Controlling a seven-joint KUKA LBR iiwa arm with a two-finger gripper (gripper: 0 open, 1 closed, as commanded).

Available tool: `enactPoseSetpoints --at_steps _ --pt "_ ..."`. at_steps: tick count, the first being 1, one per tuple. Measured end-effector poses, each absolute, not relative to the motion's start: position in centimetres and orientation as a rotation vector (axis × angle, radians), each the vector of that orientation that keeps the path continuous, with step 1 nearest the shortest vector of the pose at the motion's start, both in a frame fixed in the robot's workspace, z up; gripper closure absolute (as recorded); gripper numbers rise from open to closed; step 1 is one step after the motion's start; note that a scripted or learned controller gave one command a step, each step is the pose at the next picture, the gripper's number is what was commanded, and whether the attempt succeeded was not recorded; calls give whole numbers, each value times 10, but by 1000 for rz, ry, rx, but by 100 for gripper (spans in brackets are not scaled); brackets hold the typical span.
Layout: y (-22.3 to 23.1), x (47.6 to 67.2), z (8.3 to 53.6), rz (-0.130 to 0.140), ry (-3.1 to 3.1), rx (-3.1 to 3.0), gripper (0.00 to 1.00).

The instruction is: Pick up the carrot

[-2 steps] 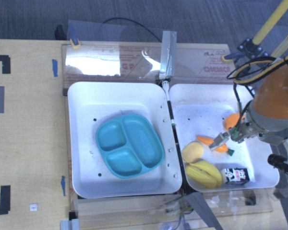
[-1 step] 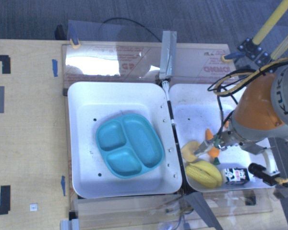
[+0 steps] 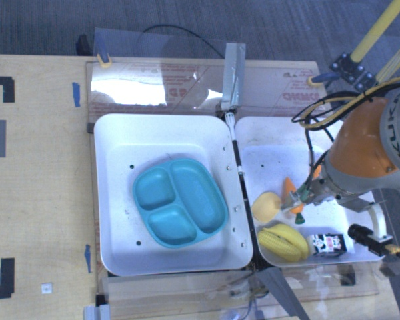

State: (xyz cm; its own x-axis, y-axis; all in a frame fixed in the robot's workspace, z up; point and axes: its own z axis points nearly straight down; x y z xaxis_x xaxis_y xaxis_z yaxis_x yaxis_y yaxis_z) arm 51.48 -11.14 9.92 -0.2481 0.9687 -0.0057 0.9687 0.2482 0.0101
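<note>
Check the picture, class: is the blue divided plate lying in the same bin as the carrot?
No: the blue divided plate lies in the left bin, the carrot in the right bin.

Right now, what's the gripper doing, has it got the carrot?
Gripper: down at the carrot in the right bin; whether it is open, closed or holding it cannot be told.

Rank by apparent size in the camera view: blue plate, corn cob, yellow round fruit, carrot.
1. Blue plate, largest by far.
2. Corn cob.
3. Yellow round fruit.
4. Carrot, smallest as seen, though the claw covers part of it.
</note>
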Motion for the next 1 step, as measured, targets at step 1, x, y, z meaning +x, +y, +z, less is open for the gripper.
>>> enactPoseSetpoints --at_steps 1 --pt "-66 586 189 11 2513 1872 100"
